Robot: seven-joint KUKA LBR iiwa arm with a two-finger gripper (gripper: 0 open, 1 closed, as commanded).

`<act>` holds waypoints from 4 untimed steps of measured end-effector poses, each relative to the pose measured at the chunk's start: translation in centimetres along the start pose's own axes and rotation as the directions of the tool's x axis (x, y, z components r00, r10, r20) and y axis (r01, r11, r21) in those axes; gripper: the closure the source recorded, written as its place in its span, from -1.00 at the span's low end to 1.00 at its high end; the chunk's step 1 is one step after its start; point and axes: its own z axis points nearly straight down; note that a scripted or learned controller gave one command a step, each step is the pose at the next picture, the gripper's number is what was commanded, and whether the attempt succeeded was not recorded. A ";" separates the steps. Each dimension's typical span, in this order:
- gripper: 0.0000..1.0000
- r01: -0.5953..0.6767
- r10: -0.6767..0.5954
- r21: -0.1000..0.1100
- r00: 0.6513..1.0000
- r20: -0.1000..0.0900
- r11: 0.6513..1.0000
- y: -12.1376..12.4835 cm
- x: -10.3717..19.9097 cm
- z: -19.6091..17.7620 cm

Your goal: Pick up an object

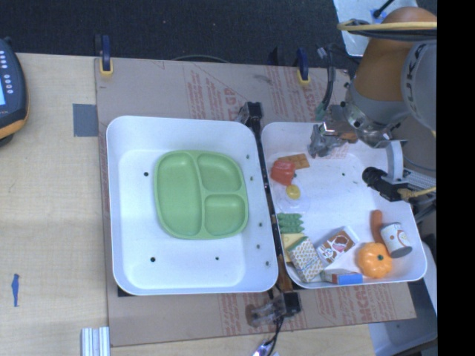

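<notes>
The right bin (pixel 326 193) holds several small toy foods. A red piece (pixel 283 171) and an orange cracker (pixel 296 161) lie at its upper left, with a small yellow ball (pixel 293 192) just below them. Along the front lie a green piece (pixel 290 222), a patterned packet (pixel 305 259), a cookie box (pixel 338 244), an orange pumpkin (pixel 373 260) and a small can (pixel 395 239). My gripper (pixel 324 139) hangs over the bin's back edge, to the right of the cracker, with nothing seen between its fingers.
The left bin (pixel 130 265) holds a green divided plate (pixel 200 193). Clamps (pixel 106 55) pin the cardboard sheet at the back. A yellow-and-black device (pixel 10 87) sits at the far left. The arm's body (pixel 390 69) covers the right bin's back right corner.
</notes>
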 end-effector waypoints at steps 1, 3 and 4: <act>1.00 -0.005 0.005 0.013 1.000 -0.001 1.000 -2.8 -0.8 -0.7; 1.00 -0.006 0.006 0.014 1.000 -0.002 1.000 -7.0 1.5 -1.7; 1.00 0.000 0.000 0.005 1.000 -0.001 1.000 -0.8 4.7 -1.3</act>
